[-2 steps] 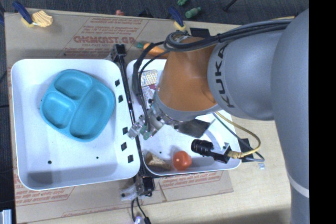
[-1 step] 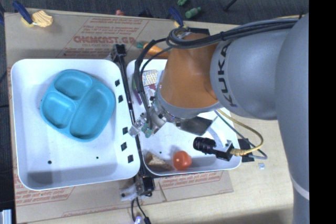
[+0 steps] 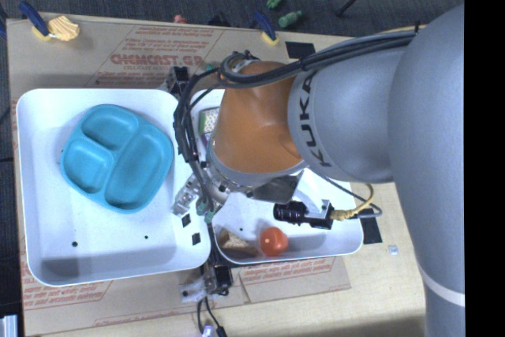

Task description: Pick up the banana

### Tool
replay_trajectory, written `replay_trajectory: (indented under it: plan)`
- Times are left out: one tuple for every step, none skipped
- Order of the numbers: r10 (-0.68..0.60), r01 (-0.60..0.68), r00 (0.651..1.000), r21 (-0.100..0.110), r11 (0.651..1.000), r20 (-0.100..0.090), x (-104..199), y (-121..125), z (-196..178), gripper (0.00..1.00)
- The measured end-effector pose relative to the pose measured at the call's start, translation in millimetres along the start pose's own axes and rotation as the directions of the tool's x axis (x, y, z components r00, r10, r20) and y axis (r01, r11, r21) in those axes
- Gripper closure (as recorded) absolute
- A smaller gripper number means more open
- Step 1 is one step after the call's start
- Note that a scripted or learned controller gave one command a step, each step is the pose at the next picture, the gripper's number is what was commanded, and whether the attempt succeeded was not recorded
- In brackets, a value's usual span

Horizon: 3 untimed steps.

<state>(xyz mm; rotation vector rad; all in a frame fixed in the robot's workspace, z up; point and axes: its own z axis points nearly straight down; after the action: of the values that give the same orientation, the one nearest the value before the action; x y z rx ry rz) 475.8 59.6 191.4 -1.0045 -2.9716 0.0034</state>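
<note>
1. Grey metal and an orange band: my own large arm (image 3: 355, 114) lies across most of the right-hand shallow white bin (image 3: 335, 247), and my wrist is low over that bin's left side. This is the main risk. From above I cover nearly everything I am meant to reach, so I could close on the wrong thing or on nothing. Whether my grasp is wide, narrow or closed on something I cannot tell.
2. The brown cardboard-covered bench (image 3: 142, 51) carries both bins. The left-hand shallow white bin (image 3: 31, 170) touches the right one along the wall just under my wrist. I judge that a descent this near the shared wall could land on the rim and not on the floor of the bin.
3. A sky-blue plastic plate with three compartments (image 3: 118, 158) lies in the left bin, well apart from my target, so I expect no trouble from it.
4. A brown-and-tan lumpy piece (image 3: 237, 243) lies at the front of the right bin, just below my wrist. I take it for the banana, though too little of it is plain for me to be sure. The visible part seems to run left to right along the front wall. I cannot tell which end is the stem.
5. A small round red-orange fruit (image 3: 273, 241) lies just beside the piece's right end, perhaps touching it. If I close along that axis I could take the fruit too, or push the piece away. Grasping across the axis looks safer.
</note>
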Motion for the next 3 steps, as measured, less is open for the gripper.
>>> replay_trajectory:
  plan:
    - [-0.005, 0.005, 1.0, 0.001, 1.0, 0.0, -0.3, 0.7, -10.3, 1.0]
    - [-0.464, 0.464, 0.886, 0.0, 0.886, 0.002, 23.6, 31.8, 100.2, 1.0]
    - [-0.432, 0.432, 0.902, -0.001, 0.902, 0.004, 61.8, 95.8, 37.5, 1.0]
